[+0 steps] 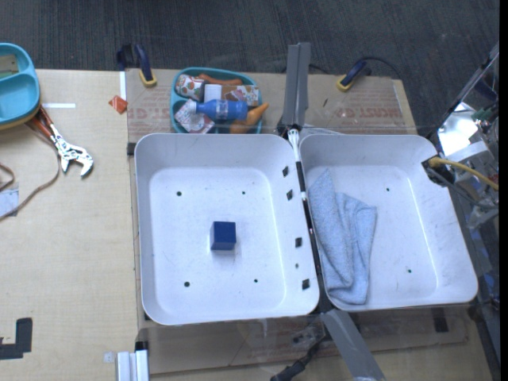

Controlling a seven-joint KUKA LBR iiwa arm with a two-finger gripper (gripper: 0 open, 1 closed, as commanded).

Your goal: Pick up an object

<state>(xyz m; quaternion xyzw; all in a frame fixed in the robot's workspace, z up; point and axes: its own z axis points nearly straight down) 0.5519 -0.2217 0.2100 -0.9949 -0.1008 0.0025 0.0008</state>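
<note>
Camera view, looking down on the surface (71, 276):

- Left bin (159, 292): blue cube (224, 236) lying near centre, slightly toward 6 o'clock, apart from every wall.
- Right bin (429, 236): pale blue cloth (343, 240) crumpled along the 9 o'clock wall, reaching toward 6 o'clock.
- Small teal tub (216, 101) of mixed items at 12 o'clock of the left bin.
- Wrench (70, 154) at 10 o'clock on the surface.
- Pincer: open or closed, cannot tell.

Blue cube (224, 236): flat, left-centre of frame. Pale blue cloth (343, 240): crumpled, right of centre.
</note>
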